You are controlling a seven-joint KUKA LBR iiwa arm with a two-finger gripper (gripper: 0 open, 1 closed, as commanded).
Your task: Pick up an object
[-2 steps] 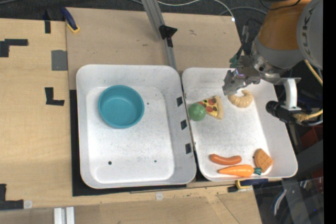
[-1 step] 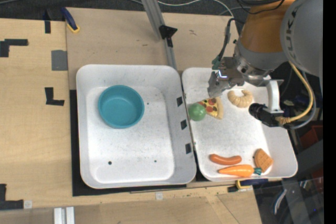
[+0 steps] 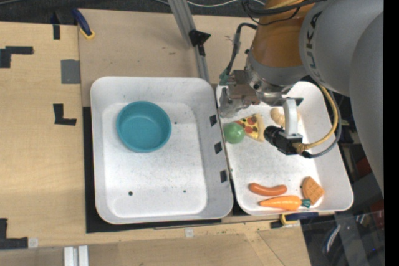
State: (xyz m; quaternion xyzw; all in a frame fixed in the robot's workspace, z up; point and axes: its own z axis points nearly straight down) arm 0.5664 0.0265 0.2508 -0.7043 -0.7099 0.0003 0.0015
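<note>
Looking down from the fixed camera, we see the grey arm (image 3: 349,40) with its orange band (image 3: 283,22) reaching in from the right and covering the upper part of the right bin (image 3: 330,196). The arm's bulk is cut off at the right and top edges. Whatever lies under the wrist in that bin's back half is hidden from us.

The claw (image 3: 235,110) hangs over the right bin's left edge, close to the wall shared with the left bin (image 3: 103,134). It shows as a blurred metal block, and we cannot tell how it is set, nor whether it grips anything.

Just below the claw sits a small green ball (image 3: 234,133), very close to it; we cannot tell if they touch. Beside the ball lies a small red-and-yellow piece (image 3: 252,126) too small to identify. A pale object (image 3: 277,114) peeks out beside a black fitting (image 3: 282,139) on the arm.

Along the right bin's near edge lie a sausage (image 3: 268,189), a carrot (image 3: 280,202) just beside it, and a tan biscuit-like piece (image 3: 312,189). In the left bin a blue bowl (image 3: 144,126) stands upright, well apart from the claw.
</note>
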